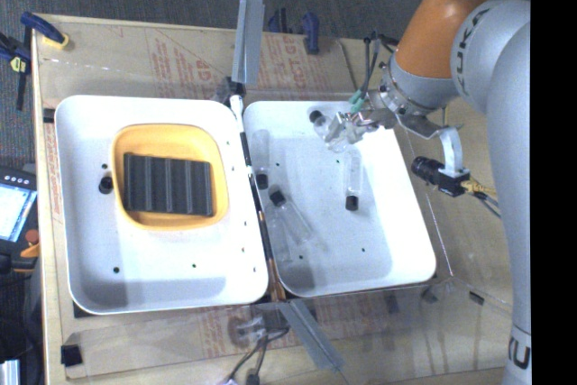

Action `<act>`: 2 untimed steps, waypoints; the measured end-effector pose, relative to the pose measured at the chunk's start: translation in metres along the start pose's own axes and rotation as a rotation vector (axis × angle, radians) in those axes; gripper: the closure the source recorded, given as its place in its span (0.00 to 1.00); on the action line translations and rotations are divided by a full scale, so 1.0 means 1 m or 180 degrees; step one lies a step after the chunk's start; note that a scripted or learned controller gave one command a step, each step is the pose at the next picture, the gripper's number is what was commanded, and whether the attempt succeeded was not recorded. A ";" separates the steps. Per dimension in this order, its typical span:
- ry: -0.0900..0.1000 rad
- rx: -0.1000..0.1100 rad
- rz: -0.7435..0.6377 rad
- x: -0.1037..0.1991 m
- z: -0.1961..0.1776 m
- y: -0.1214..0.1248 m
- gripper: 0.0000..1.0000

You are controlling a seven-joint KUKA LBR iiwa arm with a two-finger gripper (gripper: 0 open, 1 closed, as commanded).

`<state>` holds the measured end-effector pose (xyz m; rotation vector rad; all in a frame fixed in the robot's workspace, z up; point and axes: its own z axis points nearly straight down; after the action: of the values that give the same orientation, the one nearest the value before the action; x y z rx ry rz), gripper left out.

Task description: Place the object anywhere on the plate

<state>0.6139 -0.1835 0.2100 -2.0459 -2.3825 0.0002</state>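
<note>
A yellow plate (169,138) with rounded corners lies in the left bin (81,270). A dark grey ridged block (169,185) rests flat on the plate and covers most of its middle. My gripper (345,129) hangs over the far edge of the right bin (410,257), well to the right of the plate and apart from it. Its pale, see-through tip blends with the white bin floor. I see nothing held in it.
Several clear tubes with black caps lie in the right bin: one (352,180) just below the gripper, one (290,219) near the middle, one (261,153) along the left wall. A small black piece (105,185) sits left of the plate.
</note>
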 end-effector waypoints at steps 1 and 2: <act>0.0002 0.0008 -0.0261 0.079 -0.033 -0.008 1.00; 0.0000 0.0014 -0.0488 0.130 0.020 -0.009 1.00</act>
<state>0.5850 -0.0565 0.1902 -1.8559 -2.5299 0.0051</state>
